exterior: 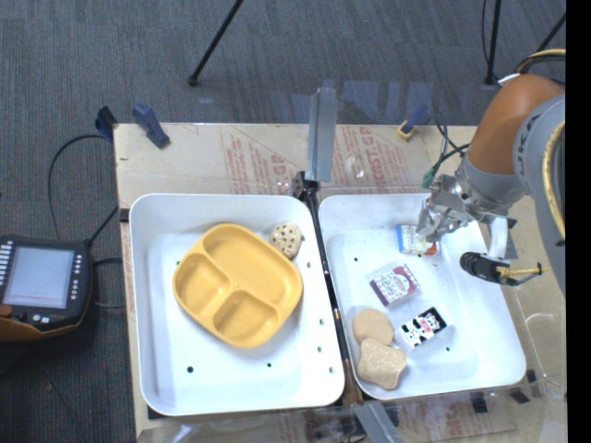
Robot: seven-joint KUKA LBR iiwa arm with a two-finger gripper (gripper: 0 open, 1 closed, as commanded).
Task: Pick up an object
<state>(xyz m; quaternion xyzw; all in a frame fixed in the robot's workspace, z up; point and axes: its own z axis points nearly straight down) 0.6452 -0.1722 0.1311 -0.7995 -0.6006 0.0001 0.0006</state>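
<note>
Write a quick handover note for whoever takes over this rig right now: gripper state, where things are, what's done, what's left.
Gripper: down at the back of the right bin, over a small blue-and-white item; no grasp visible.
Right bin: pink-and-white carton, black-and-white carton, round biscuit, bread slice.
Left bin: yellow divided plate, chocolate-chip cookie at its back edge.
Done: arm positioned in the right bin.
Left: grasp and lift one object.

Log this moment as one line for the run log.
arm: over right bin | gripper: down at small blue-and-white packet, grasp unclear | left bin: yellow divided plate, cookie | status: pick not confirmed
</note>
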